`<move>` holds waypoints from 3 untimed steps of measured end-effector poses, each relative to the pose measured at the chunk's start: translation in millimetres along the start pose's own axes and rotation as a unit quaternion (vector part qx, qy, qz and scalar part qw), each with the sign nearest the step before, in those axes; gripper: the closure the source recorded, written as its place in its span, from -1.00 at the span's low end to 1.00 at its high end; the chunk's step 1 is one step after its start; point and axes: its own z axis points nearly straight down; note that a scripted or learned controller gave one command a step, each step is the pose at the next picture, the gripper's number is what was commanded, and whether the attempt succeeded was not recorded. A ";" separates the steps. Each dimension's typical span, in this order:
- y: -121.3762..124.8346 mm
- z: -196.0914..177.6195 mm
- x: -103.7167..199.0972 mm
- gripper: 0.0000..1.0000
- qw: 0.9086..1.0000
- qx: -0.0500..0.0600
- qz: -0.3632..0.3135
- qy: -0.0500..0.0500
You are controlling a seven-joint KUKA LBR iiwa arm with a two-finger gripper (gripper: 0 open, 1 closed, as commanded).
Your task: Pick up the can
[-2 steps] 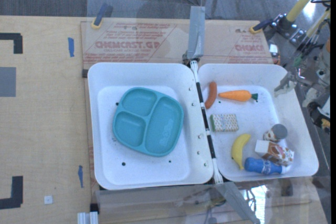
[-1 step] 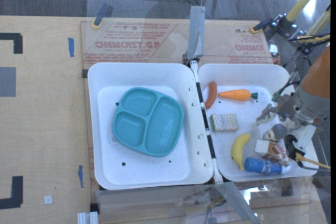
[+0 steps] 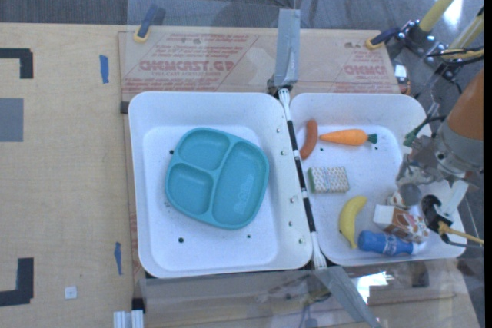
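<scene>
The arm (image 3: 467, 115) reaches in from the right edge of the view, its orange band showing above a grey wrist. The gripper (image 3: 413, 192) hangs low at the arm's end, pointing down and toward the left, its tip blurred and its parts hard to tell apart.

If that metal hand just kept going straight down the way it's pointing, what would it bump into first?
Probably the brown-and-white printed can, lying in the white right-hand bin just below the hand. A blue bottle lies beside it. Depth is hard to judge from this slanted view.
</scene>
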 end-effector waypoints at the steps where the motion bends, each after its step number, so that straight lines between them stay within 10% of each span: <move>1: -0.4 0.1 3.0 -1.00 1.000 0.001 -0.002 0.002; 3: -43.0 15.4 -8.9 -1.00 0.996 -0.005 0.086 0.005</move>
